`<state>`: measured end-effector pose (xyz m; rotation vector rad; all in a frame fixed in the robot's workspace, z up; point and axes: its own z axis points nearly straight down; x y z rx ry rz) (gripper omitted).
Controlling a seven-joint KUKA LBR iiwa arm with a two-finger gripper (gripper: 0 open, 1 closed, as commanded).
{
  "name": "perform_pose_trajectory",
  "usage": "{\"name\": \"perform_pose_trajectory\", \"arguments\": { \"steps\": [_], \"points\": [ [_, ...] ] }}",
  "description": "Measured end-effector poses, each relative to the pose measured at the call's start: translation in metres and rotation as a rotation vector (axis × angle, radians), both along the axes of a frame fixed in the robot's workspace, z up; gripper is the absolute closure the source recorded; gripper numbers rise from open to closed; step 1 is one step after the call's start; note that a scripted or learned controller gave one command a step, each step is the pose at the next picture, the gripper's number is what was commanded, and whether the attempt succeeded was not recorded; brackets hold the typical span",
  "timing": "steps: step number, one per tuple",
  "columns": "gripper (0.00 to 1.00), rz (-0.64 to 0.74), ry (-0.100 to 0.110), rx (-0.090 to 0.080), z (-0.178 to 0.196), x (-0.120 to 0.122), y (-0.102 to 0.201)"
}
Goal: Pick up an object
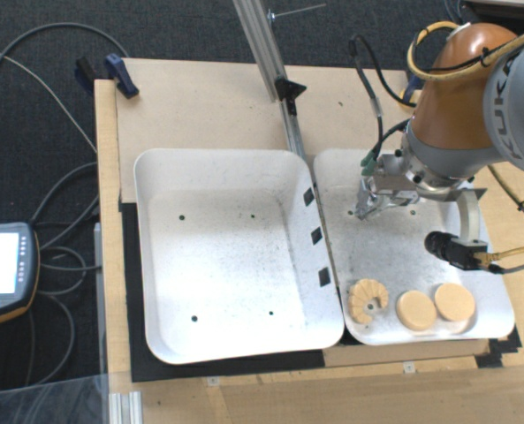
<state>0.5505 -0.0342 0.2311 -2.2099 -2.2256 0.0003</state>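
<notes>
- Three tan objects, the things on offer for picking, lie in a row along the near edge of the right bin (421, 254): a ridged, cog-like piece (368, 300) on the left, a flat round disc (415, 309) in the middle, and a second round disc (454, 302) on the right.
- The two discs sit just beside each other, possibly touching. The ridged piece lies a little apart from them, close to the wall shared with the left bin (226, 254).
- The gripper (368, 203) hangs over the far part of the right bin, well apart from all three pieces, with bare bin floor under it.
- Whether its jaws are apart or together cannot be told; the view blurs them against the wrist.
- Nothing is seen between the jaws, so no object is held.
- A black part (447, 247) on the arm juts out above the discs.
- Judged risks: a descent from this spot would likely close on bare floor.
- The flat discs offer little height to grip and could slide away or tip against the near wall.
- The neighbouring discs could crowd the fingers, and the ridged piece sits near the dividing wall, which could block one finger.
</notes>
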Motion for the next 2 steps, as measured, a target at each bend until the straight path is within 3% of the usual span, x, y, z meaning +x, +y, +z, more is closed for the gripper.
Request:
{"name": "perform_pose_trajectory", "arguments": {
  "steps": [2],
  "points": [
    [1.0, 0.0, 0.001, 0.0, -0.012, -0.028, 0.105]
  ]
}}
